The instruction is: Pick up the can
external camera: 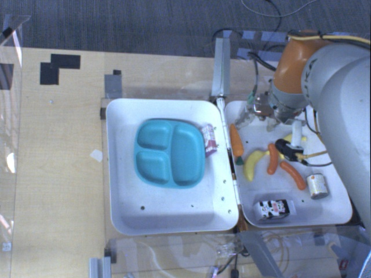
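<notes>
While the can (316, 185) is lying on its side close to the right wall of the right bin (326, 211), the tool (253, 110) is hanging over that bin's far left corner, well apart from the can. I cannot tell from this slanted view whether the tool is spread or pressed together, and no object is showing held in it. Between tool and can, other things are crowding the bin floor: a carrot (235, 142) is lying along the left wall, a banana (253, 162) is sitting just beside it, and two orange sausages (272, 158) (293, 174) are stretching toward the can, the nearer one ending just beside it. A black-and-white packet (272, 208) is resting near the front wall. The left bin (124, 201) is carrying a teal divided plate (171, 153) with a small pouch (209, 139) at its right edge. By my reading, the task is sitting at its very start: the can is not yet touched, and the reach across the bin, the descent over the can, the closing and the lift are all remaining to be done.
</notes>
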Tool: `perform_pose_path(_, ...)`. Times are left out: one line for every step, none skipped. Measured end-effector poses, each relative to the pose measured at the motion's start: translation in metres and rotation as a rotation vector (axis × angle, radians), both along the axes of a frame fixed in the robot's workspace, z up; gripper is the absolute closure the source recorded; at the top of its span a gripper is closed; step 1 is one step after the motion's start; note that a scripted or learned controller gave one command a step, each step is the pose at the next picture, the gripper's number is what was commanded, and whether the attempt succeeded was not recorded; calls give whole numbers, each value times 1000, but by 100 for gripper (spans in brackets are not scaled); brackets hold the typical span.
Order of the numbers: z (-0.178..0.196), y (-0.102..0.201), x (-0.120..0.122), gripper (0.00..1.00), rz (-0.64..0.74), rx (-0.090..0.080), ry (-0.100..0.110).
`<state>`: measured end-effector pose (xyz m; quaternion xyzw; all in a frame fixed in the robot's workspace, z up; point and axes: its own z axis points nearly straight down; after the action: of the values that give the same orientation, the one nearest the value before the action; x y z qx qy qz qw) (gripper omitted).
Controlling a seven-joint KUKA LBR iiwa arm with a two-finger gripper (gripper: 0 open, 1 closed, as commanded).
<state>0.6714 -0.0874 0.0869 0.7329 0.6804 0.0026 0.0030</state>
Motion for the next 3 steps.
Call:
perform_pose_path(99, 11, -1, 0, -68, 0, 2)
perform_pose_path(95, -5, -1, 0, -294, 2, 4)
perform_pose_path(0, 4, -5, 0, -412, 2, 10)
